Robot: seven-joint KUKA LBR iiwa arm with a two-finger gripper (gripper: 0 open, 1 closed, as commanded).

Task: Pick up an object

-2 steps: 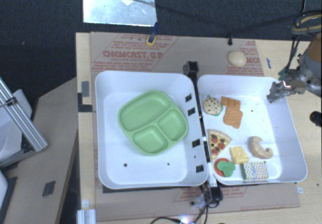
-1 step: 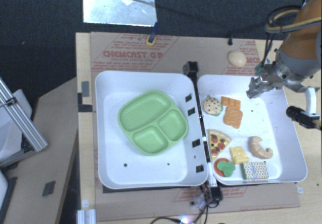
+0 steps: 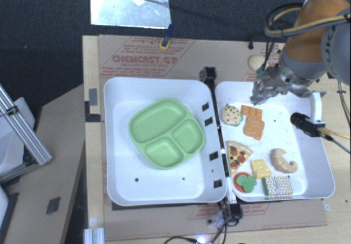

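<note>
- While you look down on the bench, the gripper (image 3: 259, 96) hangs over the far edge of the right bin (image 3: 321, 180); whether its jaws are open or closed cannot be told.
- Just below the jaws lie an orange cracker (image 3: 252, 112) and a cookie (image 3: 232, 115).
- Farther below sit a pizza slice (image 3: 238, 153), a croissant (image 3: 283, 160) and a cheese cube (image 3: 260, 169).
- Left of the jaws, the left bin (image 3: 118, 182) holds a green divided plate (image 3: 166, 132).

Robot lab: arm (image 3: 315, 23), bench bins (image 3: 159, 86), cabling.
</note>
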